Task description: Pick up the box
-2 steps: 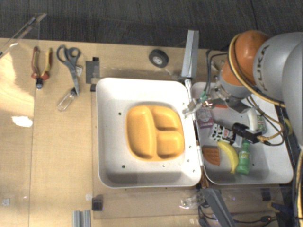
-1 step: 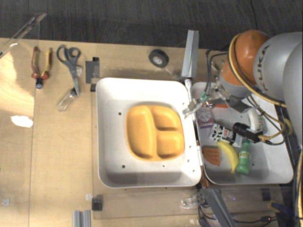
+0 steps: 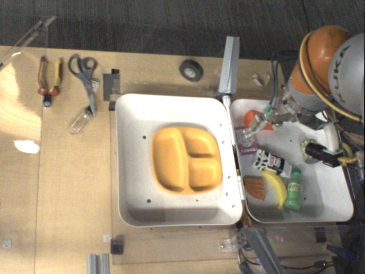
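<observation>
Nearest, at 5 o'clock in the right bin (image 3: 336,210), a green bottle (image 3: 293,190), banana (image 3: 275,188) and orange-brown item (image 3: 254,188) crowd the front wall, leaving little room on that side of the box (image 3: 268,162), which lies flat just beyond them at bin centre-left. Farther back, at 2 o'clock, the tool (image 3: 263,121) hangs over the bin's rear-left corner by an orange ball (image 3: 251,118), apparently clear of the box; whether it is spread or pressed together cannot be told. The left bin (image 3: 131,153) carries a yellow divided tray (image 3: 186,158), and the desk (image 3: 57,170) beyond holds scissors (image 3: 85,76) and pliers (image 3: 48,79) at 10 o'clock.

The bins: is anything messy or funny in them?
Nothing is spilled or broken. The right bin is crowded: the box lies tilted beside the banana and green bottle.
</observation>
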`<state>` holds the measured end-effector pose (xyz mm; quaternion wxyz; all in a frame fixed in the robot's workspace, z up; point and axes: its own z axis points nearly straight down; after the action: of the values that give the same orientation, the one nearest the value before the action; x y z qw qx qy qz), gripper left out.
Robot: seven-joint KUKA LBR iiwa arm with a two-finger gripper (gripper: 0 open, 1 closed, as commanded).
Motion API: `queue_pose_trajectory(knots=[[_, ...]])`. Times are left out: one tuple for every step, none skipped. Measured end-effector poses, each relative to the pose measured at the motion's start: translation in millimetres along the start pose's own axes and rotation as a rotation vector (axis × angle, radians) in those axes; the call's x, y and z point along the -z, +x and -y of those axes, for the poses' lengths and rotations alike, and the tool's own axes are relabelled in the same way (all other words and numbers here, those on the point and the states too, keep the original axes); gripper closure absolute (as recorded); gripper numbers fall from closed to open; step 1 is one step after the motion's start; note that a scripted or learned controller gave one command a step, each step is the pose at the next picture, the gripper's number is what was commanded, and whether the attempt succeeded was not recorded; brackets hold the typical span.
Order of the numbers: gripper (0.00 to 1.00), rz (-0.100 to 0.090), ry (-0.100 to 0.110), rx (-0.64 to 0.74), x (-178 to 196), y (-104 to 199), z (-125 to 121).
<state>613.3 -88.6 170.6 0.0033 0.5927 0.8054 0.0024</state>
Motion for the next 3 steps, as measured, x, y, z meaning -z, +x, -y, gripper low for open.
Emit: queue_pose_trajectory(knots=[[0.0, 0.001, 0.002, 0.107, -65.0, -41.2, -38.6], [1.0, 0.005, -0.004, 0.114, -52.5, -39.9, -41.6], [0.0, 0.004, -0.004, 0.114, -52.6, -39.7, -41.6]])
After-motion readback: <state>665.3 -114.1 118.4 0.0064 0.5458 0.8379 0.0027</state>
